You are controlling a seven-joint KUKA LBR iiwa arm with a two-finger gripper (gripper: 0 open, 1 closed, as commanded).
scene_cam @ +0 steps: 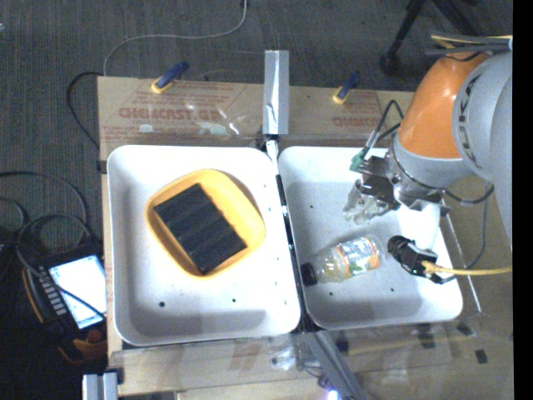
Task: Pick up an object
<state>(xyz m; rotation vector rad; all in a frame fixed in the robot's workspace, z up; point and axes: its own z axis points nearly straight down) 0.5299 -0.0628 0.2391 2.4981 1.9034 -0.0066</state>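
Right white bin [329, 302]: clear, dark-capped bottle [348, 258] on its side; claw [366, 207] grip unclear.

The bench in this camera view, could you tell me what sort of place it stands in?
Probably a robotics lab or test room: a robot arm reaches over two white bins clamped to a board, loose cables cross grey carpet, and an office chair base stands behind.

Dark grey carpet floor [50, 32] around a brown cardboard-topped desk [187, 111] fixed with two blue-and-yellow clamps [169, 76], thin cables [133, 44] trailing across carpet, black office-chair base [416, 11] at top right, lit tablet [77, 290] lower left.
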